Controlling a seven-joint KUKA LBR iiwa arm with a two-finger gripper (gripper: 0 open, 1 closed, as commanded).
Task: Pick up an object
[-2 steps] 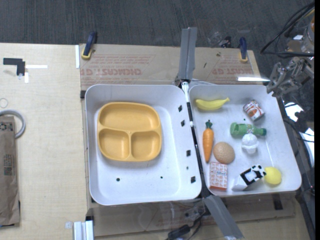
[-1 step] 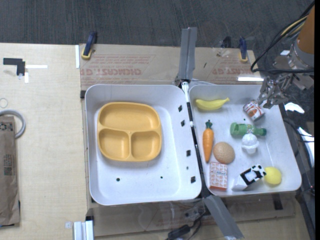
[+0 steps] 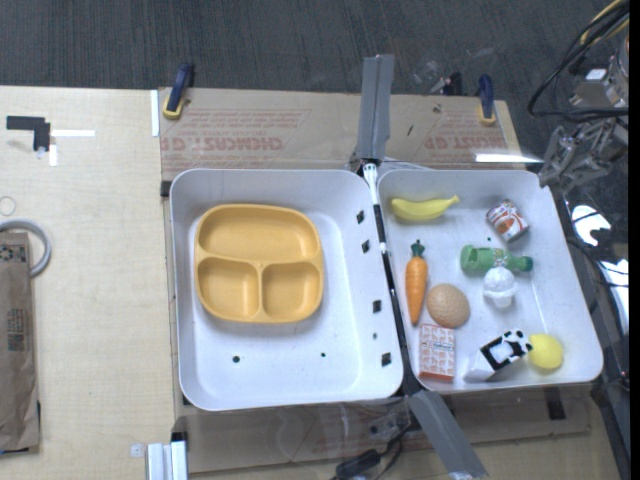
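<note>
Presently we judge the carrot (image 3: 416,283) light, rigid and best gripped mid-body, though we cannot tell the gripper's (image 3: 572,153) state.

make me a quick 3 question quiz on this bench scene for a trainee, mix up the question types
1. True or false: the yellow divided plate lies in the left bin.
2. Multiple choice: what lies right next to the carrot, on its right and toward the near end?
A. the banana
B. the brown egg
C. the lemon
3. Fill in: the small can lies near the far ____ corner of the right bin.

Key
1. True.
2. B. The banana lies beyond the carrot at the far end, and the lemon lies in the near right corner.
3. Right.
</note>
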